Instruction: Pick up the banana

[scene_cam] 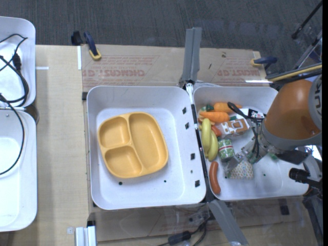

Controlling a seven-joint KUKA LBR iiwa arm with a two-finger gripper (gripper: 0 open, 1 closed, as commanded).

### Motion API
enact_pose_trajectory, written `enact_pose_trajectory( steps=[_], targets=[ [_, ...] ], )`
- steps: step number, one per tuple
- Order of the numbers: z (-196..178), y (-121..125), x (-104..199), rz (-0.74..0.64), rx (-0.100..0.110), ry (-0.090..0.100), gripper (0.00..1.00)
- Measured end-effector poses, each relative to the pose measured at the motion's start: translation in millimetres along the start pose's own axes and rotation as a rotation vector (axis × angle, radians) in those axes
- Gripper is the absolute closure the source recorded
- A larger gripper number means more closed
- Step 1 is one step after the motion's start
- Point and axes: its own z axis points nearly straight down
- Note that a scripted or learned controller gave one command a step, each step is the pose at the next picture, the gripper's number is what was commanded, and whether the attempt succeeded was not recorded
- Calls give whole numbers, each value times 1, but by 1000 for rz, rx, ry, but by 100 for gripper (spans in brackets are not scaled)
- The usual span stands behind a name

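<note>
Lying along the left wall of the right bin [271,184], the banana [207,140] runs lengthwise up and down the view, its top end just below a carrot [215,116]. A red sausage [214,178] lies just beneath its lower end. Touching the banana's right side is a small can [225,148] with a green label; the writing on it is too small to read. Above the can sits a carton [237,126] printed in orange and white, its lettering also unreadable. A speckled pouch [241,170] lies lower in the same bin.

Reaching in from the right, the arm [292,111] hangs over this bin, its orange band covering the bin's right part. The pincer [249,152] points down between the can and the pouch, right of the banana and apart from it. Whether it is released or clenched I cannot tell; nothing shows in its grasp.

The left bin [93,152] holds a yellow divided plate [133,143]. Both bins rest on a cardboard sheet [138,68] on the counter [56,137]. The sheet carries red printed lines, upside down from this view; "CHEM" is about all that can be made out. Blue clamps [92,45] grip its far edge.
</note>
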Motion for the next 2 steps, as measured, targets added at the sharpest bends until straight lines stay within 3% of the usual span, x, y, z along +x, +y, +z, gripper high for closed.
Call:
enact_pose_trajectory(
  steps=[1,2],
  targets=[
    [0,46,-7,-372,0,1,0],
    [-9,46,-9,-365,-2,-1,100]
  ],
)
